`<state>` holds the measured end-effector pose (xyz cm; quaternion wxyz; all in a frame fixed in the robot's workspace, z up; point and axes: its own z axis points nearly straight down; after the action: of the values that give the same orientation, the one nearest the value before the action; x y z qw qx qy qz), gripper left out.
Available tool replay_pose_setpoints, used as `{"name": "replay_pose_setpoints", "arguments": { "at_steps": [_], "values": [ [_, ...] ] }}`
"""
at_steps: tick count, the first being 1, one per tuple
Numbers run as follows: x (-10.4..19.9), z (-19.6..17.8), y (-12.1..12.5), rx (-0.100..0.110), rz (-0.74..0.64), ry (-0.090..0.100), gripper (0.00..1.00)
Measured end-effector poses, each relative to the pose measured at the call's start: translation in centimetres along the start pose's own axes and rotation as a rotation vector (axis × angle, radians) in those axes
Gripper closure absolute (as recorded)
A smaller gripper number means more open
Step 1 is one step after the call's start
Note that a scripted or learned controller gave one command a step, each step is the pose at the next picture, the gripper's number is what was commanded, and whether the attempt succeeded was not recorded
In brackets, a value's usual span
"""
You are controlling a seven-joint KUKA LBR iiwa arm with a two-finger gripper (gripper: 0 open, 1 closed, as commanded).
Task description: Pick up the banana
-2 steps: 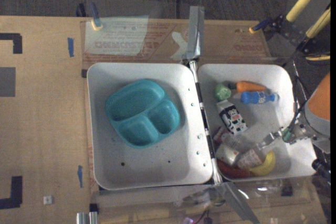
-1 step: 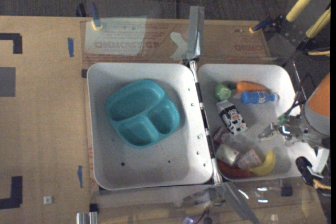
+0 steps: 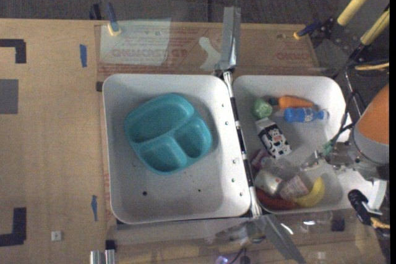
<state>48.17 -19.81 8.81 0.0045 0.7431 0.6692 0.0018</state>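
Yellow curved banana [image 3: 314, 193] is lying at the lower right of the frame in the right white bin [image 3: 339, 91], crowding a small clear jar [image 3: 296, 185], so the gripper [image 3: 337, 157], hovering nearby, is risking pinching that instead.

Red printed lettering runs along the clear panel [image 3: 166, 49] behind the bins, reversed and illegible. The small carton [image 3: 274, 140] bears black-and-white graphics; its text cannot be read.
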Motion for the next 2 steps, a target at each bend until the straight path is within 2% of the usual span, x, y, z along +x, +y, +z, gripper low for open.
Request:
{"name": "replay_pose_setpoints", "arguments": {
  "at_steps": [1,2],
  "values": [
    [-0.33,-1.06,0.05,-0.004,0.005,-0.005,1.00],
    [-0.32,-1.06,0.04,-0.004,0.005,-0.004,0.00]
  ]
}}
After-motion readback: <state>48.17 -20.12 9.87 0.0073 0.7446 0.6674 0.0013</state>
